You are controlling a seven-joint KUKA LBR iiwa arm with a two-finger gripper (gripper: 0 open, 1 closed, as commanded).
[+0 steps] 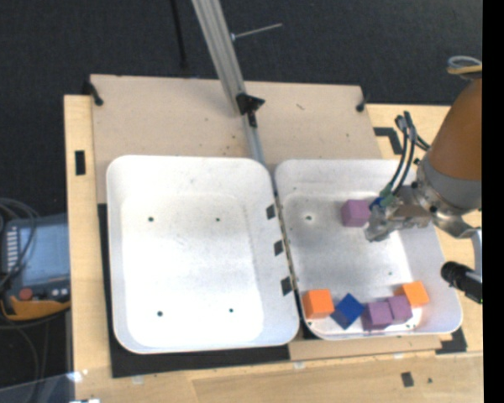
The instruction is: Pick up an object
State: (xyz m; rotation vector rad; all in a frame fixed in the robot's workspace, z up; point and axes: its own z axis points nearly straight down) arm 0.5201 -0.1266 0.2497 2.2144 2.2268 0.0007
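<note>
A pale wooden bench (227,116) is set on dark carpet (50,32). Left of the bench, a handheld control pendant (35,267) and cables are seen.

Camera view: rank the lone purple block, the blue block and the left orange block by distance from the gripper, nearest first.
1. Lone purple block: right beside the gripper, on its left in the view.
2. Blue block: near the right bin's front edge.
3. Left orange block: front-left corner, slightly farther.

My arm (454,154) shows an orange rounded band above a grey wrist section. Dark cables (406,145) loop along its side. The claw (376,225) is grey metal.
</note>
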